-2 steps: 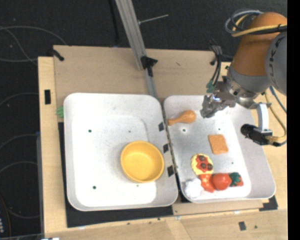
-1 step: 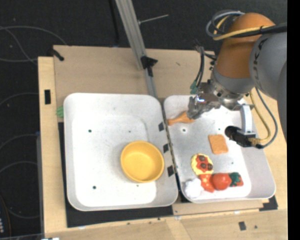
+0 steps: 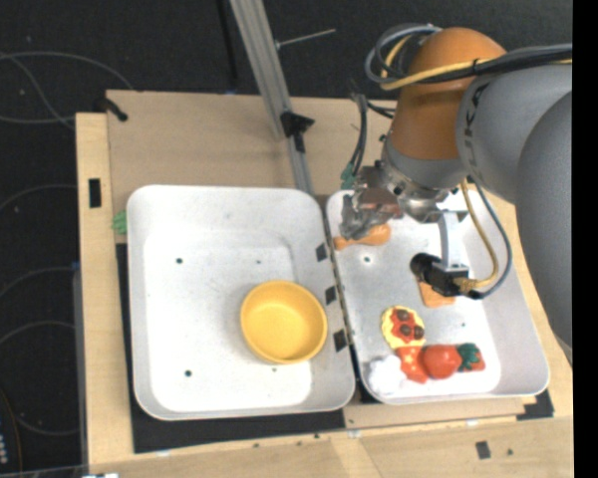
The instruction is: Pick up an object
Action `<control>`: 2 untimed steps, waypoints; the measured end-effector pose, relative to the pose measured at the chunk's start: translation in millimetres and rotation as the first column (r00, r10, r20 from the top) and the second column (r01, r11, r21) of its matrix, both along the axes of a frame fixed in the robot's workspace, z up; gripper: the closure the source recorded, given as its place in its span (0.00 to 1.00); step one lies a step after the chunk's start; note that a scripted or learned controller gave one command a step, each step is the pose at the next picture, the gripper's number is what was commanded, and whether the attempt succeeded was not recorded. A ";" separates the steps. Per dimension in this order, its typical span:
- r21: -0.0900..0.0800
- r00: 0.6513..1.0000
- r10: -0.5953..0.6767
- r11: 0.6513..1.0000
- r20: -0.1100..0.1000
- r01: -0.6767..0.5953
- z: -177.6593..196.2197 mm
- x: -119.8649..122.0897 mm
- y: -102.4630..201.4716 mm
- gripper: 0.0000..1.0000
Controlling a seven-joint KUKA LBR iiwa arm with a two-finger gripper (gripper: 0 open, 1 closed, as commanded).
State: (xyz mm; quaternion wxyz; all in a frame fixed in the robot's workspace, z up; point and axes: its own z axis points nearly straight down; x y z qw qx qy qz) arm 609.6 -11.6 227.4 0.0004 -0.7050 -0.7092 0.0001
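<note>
My gripper (image 3: 360, 219) hangs over the upper left corner of the right bin (image 3: 508, 297), under the orange wrist band. A small orange object (image 3: 377, 234) lies right beside and partly under it; whether they touch is unclear. Further down the same bin lie an orange block (image 3: 438, 294), a yellow toy with red and dark spots (image 3: 402, 325), a red tomato-like toy (image 3: 439, 360) with a green piece (image 3: 469, 355), and a white item (image 3: 384, 372).
A yellow bowl (image 3: 283, 321) sits in the lower right part of the left bin (image 3: 179, 237). A slanted metal rail (image 3: 269, 78) rises behind the bins. A black connector with yellow cable (image 3: 431, 267) hangs over the right bin.
</note>
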 end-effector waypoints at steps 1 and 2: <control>0.001 1.000 0.002 1.000 0.001 -0.002 -6.8 5.5 56.2 1.00; 0.001 1.000 -0.002 1.000 0.000 0.002 -1.9 11.1 96.1 1.00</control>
